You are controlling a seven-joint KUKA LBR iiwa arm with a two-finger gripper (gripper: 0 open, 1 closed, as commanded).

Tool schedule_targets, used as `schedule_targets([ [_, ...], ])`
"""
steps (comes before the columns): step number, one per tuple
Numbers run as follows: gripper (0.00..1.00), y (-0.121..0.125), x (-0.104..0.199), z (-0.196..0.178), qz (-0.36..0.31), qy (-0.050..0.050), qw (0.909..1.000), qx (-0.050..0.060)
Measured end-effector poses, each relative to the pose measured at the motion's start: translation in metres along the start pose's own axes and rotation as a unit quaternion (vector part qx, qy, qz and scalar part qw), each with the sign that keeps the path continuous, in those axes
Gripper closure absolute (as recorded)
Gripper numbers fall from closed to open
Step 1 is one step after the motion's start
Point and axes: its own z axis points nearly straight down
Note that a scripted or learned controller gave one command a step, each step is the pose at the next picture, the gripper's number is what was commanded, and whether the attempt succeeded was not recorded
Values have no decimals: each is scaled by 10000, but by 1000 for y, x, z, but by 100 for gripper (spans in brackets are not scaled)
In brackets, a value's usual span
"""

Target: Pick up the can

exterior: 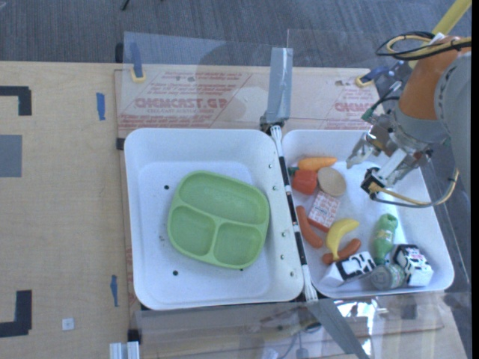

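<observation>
The can [325, 200] lies on its side in the right bin [438, 234], its tan end facing up and back and its red-and-white label toward the front. My gripper [376, 164] hangs over the back right part of that bin, to the right of the can and slightly behind it. Its fingers are spread open with nothing between them, and they are clear of the can.
Around the can lie a carrot [317, 162], a red vegetable [304, 181], a hot dog [309, 227], a banana [341, 233], a green bottle [385, 235] and black-and-white cartons [410, 265]. A green divided plate [218, 219] sits in the left bin [150, 155].
</observation>
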Motion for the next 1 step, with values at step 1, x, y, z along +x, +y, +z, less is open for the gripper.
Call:
schedule_targets([
  [1,0,-117,-54,25,-350,16,9994,-26],
])
